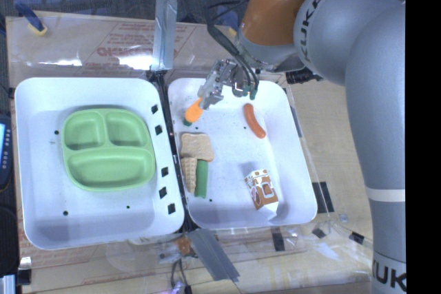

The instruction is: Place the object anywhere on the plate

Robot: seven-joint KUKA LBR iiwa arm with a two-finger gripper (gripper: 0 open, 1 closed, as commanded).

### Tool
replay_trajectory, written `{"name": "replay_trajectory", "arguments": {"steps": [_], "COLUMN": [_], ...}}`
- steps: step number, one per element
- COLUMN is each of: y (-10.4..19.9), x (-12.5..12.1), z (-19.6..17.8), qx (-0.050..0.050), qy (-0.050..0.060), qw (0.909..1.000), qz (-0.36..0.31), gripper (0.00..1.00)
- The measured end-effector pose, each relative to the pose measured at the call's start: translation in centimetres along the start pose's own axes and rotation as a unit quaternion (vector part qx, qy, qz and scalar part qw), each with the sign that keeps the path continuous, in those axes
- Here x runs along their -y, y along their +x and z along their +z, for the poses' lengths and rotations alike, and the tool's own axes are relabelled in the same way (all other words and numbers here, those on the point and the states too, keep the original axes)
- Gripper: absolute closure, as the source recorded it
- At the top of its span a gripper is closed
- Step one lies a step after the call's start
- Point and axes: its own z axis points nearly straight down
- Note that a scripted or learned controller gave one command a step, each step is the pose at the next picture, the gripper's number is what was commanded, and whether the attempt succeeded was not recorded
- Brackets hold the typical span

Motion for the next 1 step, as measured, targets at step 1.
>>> {"name": "replay_trajectory", "arguments": {"steps": [1], "y": [-0.01], "x": [0.01], "z": [-0.01], "qx": [0.000], "qy": [0.000], "qw": [1.0000], "qz": [0.000], "gripper": [0.00]}}
